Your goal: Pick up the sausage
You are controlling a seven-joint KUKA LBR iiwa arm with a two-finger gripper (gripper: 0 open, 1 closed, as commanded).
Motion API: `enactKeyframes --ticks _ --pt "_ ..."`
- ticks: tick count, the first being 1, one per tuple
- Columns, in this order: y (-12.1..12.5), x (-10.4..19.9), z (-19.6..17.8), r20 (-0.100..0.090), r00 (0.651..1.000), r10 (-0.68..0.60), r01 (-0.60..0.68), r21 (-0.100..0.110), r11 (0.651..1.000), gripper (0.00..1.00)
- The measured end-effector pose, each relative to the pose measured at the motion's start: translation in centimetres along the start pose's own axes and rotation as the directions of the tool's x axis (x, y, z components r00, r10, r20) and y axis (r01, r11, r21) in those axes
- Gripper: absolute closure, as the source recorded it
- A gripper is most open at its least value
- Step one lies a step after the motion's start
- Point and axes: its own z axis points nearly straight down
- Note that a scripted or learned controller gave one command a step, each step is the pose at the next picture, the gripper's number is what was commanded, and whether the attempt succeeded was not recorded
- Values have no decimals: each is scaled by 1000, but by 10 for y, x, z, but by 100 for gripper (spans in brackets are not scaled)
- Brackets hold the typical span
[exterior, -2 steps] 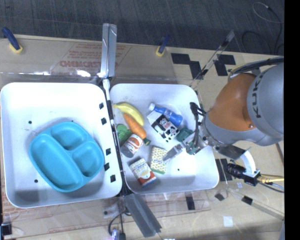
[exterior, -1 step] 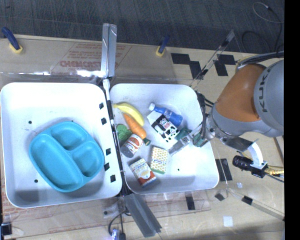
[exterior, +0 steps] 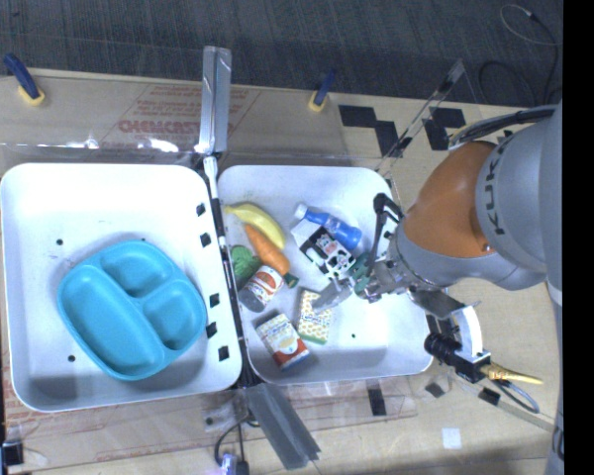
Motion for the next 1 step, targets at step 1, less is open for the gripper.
enactKeyframes --ticks 1 --pt "25 -26 -29 1 932 362 -362 -1 932 0"
